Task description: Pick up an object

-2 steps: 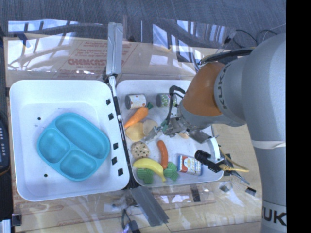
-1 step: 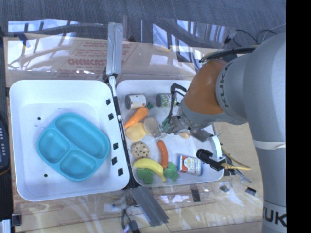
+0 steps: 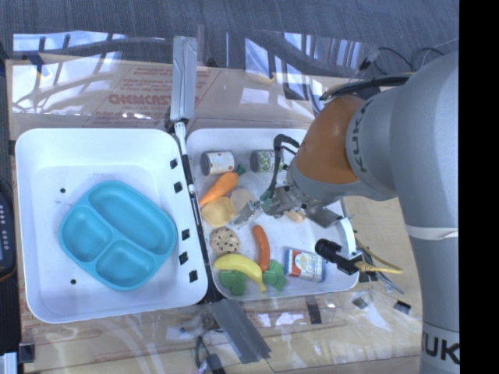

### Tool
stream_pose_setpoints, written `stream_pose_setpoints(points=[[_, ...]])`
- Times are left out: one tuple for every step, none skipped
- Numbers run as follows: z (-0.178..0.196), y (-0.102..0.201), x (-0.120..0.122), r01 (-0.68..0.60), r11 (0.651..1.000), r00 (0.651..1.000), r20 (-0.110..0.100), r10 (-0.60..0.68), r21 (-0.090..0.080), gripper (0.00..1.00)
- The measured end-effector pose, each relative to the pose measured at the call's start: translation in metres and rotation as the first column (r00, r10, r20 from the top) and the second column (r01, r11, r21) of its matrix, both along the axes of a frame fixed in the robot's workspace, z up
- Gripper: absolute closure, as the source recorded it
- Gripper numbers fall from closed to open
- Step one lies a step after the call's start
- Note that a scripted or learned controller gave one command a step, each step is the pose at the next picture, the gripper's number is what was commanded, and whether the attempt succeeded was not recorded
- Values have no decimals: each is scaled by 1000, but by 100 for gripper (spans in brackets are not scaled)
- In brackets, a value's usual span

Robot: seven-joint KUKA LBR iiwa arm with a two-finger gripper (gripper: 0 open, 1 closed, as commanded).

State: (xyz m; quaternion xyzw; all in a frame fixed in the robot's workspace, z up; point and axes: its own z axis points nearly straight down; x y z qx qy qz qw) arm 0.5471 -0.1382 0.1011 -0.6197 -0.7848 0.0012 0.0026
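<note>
Toy food crowds the right bin point(image 3: 331, 142) at frame centre: carrot point(image 3: 219, 187), banana point(image 3: 240, 266), sausage point(image 3: 262, 246), cookie point(image 3: 224, 241). Gripper point(image 3: 261, 206) hangs just above the sausage; jaw state is impossible to tell.

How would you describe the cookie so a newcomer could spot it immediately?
Look in the right bin, along its left wall. The cookie lies just above the banana and left of the red sausage. It alone is a flat tan disc with dark specks.
</note>
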Motion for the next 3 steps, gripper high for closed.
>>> stream_pose_setpoints(points=[[-10, -22, -38, -168, 986, 986, 3, 168, 1, 0], [0, -22, -37, -172, 985, 985, 4, 172, 0, 100], [204, 19, 20, -126, 992, 992, 13, 126, -4, 100]])
